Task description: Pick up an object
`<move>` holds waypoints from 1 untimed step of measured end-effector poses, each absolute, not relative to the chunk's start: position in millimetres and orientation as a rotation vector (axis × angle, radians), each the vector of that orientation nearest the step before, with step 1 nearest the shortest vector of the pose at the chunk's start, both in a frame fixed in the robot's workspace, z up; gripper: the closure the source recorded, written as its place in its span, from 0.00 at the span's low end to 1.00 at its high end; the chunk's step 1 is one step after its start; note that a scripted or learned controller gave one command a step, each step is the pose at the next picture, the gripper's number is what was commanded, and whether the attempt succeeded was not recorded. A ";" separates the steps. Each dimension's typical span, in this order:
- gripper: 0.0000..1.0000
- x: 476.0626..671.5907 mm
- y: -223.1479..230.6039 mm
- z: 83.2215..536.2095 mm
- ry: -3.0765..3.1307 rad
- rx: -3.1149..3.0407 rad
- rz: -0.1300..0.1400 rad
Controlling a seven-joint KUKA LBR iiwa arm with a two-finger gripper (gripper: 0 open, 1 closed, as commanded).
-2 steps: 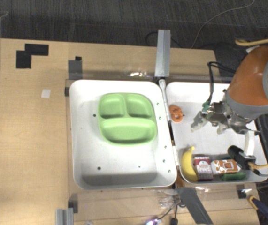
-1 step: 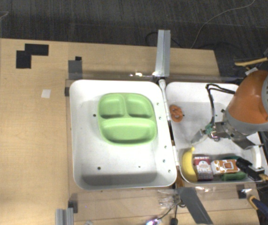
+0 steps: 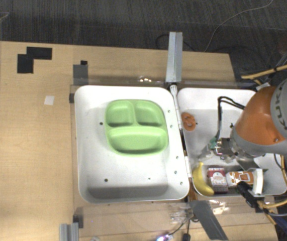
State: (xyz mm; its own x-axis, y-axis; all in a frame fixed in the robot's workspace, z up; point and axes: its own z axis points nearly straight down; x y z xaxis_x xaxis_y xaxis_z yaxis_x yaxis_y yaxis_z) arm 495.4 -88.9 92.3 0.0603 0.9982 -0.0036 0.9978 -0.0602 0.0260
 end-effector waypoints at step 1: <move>1.00 497.7 -86.0 102.8 2.141 2.273 0.033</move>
